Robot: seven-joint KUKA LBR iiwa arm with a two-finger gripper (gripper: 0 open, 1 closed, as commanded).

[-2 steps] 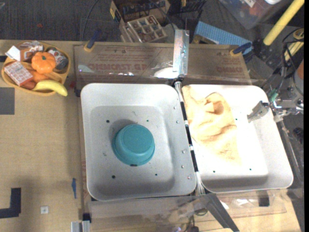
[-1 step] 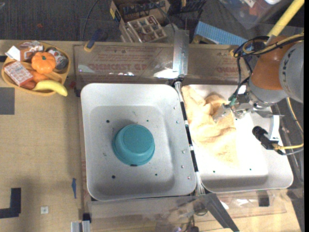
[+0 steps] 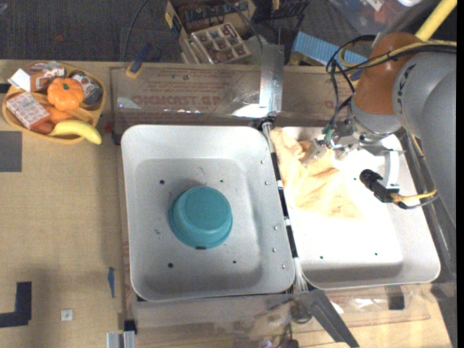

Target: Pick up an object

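Overhead, gripper [image 3: 330, 141] above right bin [image 3: 377, 259], teal bowl [image 3: 201, 216] in left bin [image 3: 145, 267]

A teal bowl [image 3: 201, 216] sits upside down in the left bin [image 3: 145, 151]. The arm's gripper [image 3: 335, 141] hangs over the right bin's [image 3: 377, 259] far-left corner, above pale yellowish cloth [image 3: 319, 187].

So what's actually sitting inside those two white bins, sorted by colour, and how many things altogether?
Teal: 1, a round teal plastic bowl lying upside down in the left white bin.
Pale yellow: 1, a crumpled pale yellow cloth in the right white bin.
Total: 2.
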